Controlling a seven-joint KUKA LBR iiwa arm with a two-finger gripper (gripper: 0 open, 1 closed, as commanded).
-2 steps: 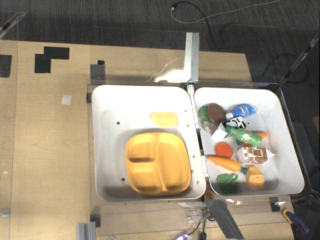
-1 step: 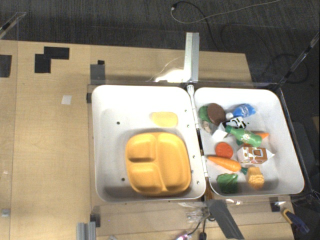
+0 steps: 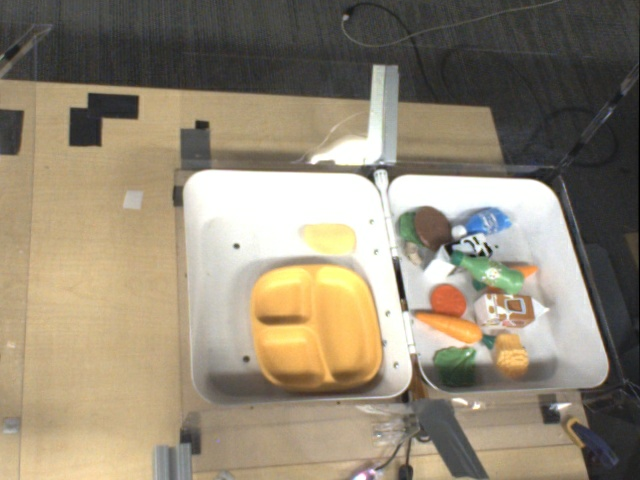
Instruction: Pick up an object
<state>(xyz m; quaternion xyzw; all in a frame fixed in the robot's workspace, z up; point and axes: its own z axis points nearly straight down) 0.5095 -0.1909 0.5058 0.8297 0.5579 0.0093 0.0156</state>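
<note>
Yellow divided tray (image 3: 316, 325) is lying in the left bin (image 3: 215, 268), a pale yellow piece (image 3: 328, 236) just behind it. Toy foods are crowding the right bin (image 3: 570, 298) — carrot (image 3: 449, 325), red disc (image 3: 448, 298), small carton (image 3: 508, 310), possibly broccoli (image 3: 456, 364). Gripper state — cannot tell.
</note>
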